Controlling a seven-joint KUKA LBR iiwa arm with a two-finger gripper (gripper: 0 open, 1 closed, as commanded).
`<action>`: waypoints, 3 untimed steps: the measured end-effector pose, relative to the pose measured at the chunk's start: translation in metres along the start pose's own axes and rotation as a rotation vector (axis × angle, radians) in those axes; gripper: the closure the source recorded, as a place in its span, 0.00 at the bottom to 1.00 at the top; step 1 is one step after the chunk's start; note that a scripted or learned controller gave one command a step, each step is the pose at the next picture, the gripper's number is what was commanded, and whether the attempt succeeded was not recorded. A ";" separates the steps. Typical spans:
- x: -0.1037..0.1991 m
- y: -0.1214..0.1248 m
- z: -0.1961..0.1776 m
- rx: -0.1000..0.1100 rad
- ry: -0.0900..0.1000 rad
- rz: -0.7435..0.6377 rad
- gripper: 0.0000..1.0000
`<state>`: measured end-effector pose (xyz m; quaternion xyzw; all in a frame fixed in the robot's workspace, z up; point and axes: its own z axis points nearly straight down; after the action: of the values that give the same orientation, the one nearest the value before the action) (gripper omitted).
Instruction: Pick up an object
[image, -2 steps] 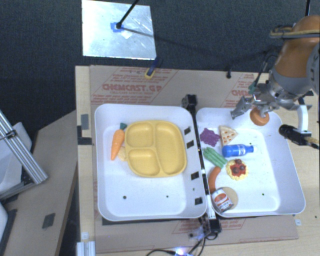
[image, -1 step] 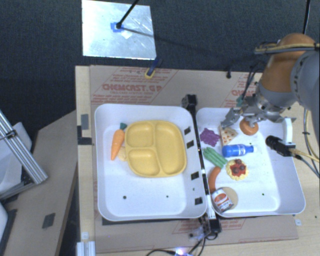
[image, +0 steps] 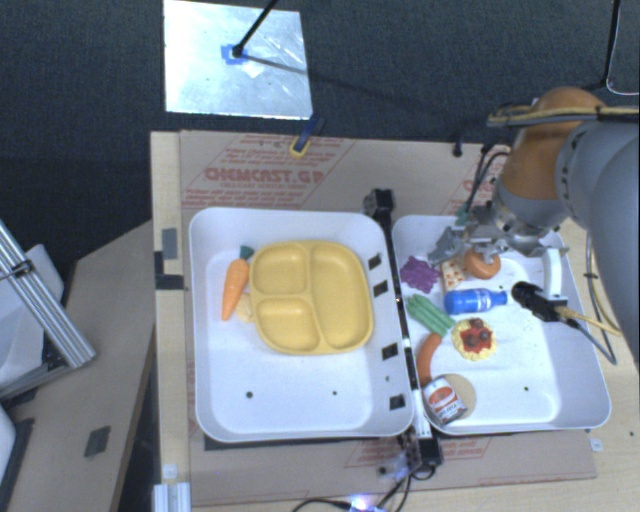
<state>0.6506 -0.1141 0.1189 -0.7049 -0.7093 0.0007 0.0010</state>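
The jaws (image: 468, 245) are seen low over the right bin (image: 560, 400), at its far edge; whether they are parted or closed cannot be told. An orange toy (image: 483, 264) lies just beside them, toward the bin's middle.

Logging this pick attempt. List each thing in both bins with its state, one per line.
claw: low in the right bin, above the orange toy
orange toy: lying under the claw
yellow divided plate: flat in the left bin
toy carrot: lying beside the plate
blue bottle: on its side
can: on its side
purple grapes: lying flat
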 end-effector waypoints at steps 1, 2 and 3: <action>-0.002 0.004 0.018 -0.015 -0.005 0.002 0.00; -0.002 0.005 0.007 -0.020 -0.005 0.000 1.00; -0.006 0.016 -0.044 -0.010 -0.001 0.002 1.00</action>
<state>0.6664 -0.1197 0.1625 -0.7055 -0.7087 -0.0023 -0.0030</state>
